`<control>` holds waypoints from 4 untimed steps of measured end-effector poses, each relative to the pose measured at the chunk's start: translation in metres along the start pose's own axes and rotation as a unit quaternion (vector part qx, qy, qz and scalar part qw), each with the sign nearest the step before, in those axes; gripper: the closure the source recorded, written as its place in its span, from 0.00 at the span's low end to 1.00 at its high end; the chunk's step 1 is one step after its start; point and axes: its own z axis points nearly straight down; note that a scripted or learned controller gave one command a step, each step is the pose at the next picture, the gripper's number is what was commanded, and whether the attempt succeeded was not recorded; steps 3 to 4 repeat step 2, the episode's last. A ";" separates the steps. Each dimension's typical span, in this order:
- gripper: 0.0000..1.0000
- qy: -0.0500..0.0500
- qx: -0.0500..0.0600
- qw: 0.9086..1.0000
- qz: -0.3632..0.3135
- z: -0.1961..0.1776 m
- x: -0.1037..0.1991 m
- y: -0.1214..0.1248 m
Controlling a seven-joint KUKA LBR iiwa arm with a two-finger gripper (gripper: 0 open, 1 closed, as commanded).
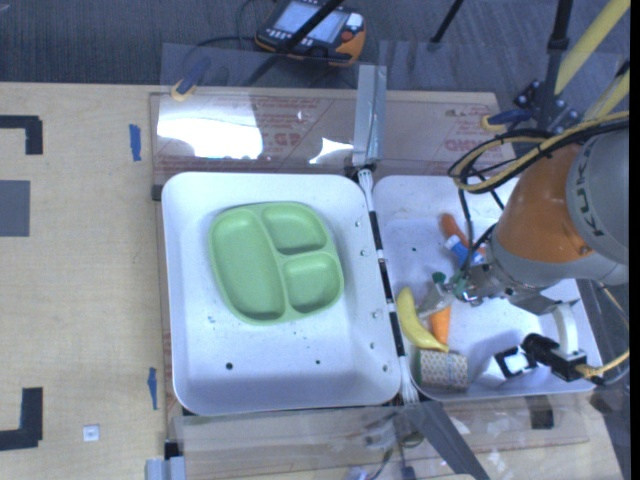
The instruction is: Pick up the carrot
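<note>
Carrot [439, 325]: small orange wedge in right bin [590, 383], near its left wall, touching banana [414, 320].
Handling: I judge it light, stiff, smooth; best taken across its thicker middle.
Gripper [462, 286]: mine, just above carrot; finger state cannot be told.
Neighbours: curved yellow banana; speckled sponge [442, 369] at front edge.
Left bin [190, 368]: green sectioned plate [276, 260], glossy.
</note>
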 end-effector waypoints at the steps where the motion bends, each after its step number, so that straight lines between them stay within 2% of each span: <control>1: 1.00 0.000 -0.002 1.000 0.000 -0.011 0.000 0.001; 2: 1.00 0.001 0.004 0.995 0.099 -0.097 0.053 0.027; 4: 1.00 0.001 0.004 0.995 0.099 -0.097 0.053 0.027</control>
